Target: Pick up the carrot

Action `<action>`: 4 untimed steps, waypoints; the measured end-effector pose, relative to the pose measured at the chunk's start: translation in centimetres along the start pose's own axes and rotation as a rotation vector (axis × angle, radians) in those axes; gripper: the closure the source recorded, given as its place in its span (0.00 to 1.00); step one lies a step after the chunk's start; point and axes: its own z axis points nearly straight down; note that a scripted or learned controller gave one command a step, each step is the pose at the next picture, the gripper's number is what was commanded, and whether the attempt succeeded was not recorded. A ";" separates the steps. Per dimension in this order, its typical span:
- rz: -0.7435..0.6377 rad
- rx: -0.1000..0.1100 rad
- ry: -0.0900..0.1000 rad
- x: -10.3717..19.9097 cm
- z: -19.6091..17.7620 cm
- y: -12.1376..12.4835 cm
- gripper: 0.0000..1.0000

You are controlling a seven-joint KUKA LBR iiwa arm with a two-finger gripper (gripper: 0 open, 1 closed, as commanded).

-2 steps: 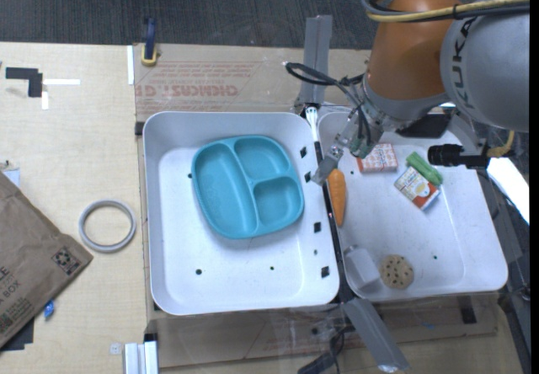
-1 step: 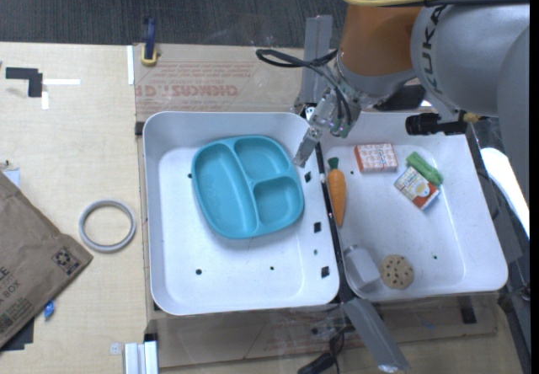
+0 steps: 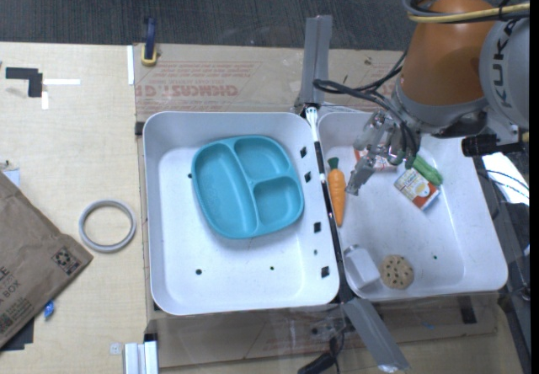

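Note:
The orange carrot (image 3: 337,195) with its green top lies lengthwise in the right bin (image 3: 472,267), tight against the bin's left wall. My gripper (image 3: 364,168) hangs over the right bin, just to the right of the carrot's top end and a little above it. It stands beside the carrot, not around it. The grey arm with its orange band reaches in from the upper right.
A small carton (image 3: 416,188) with a green item (image 3: 427,170) lies right of the gripper. A cookie (image 3: 396,271) and a pale grey block (image 3: 361,264) sit near the right bin's front. The left bin (image 3: 168,271) holds a blue divided plate (image 3: 248,186). A tape roll (image 3: 107,224) lies on the bench.

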 end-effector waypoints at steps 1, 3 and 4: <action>0.000 -0.001 0.000 0.0 0.0 0.0 0.00; 0.000 -0.001 0.000 0.0 0.0 0.0 0.00; 0.000 -0.001 0.000 0.0 0.0 0.0 0.00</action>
